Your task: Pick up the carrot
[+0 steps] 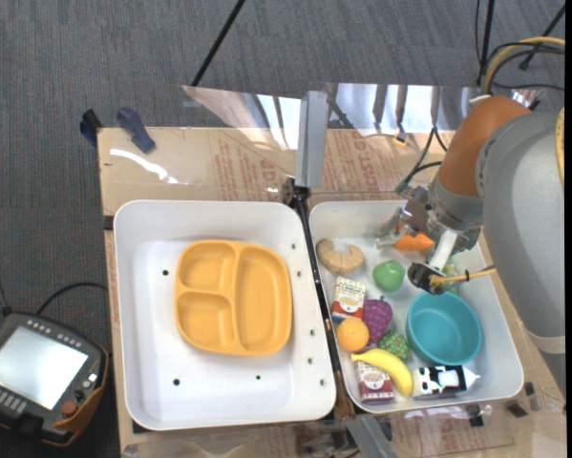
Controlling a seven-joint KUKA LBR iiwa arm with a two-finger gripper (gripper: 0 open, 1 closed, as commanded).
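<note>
The carrot (416, 242) is a small orange piece at the back of the right bin (510, 351), just behind the green apple (389, 275). My gripper (407, 227) comes down from the right and sits right over the carrot's left end, touching or nearly touching it. The grey wrist with its orange band (486, 136) hides the carrot's right side. I cannot tell whether the carrot is gripped or just lying beneath the gripper.
The right bin also holds a bread roll (340, 256), a juice box (349, 297), purple grapes (377, 311), an orange (352, 334), a banana (386, 367), a teal bowl (443, 329) and a cow-print carton (440, 380). A yellow divided plate (234, 297) lies in the left bin (142, 370).
</note>
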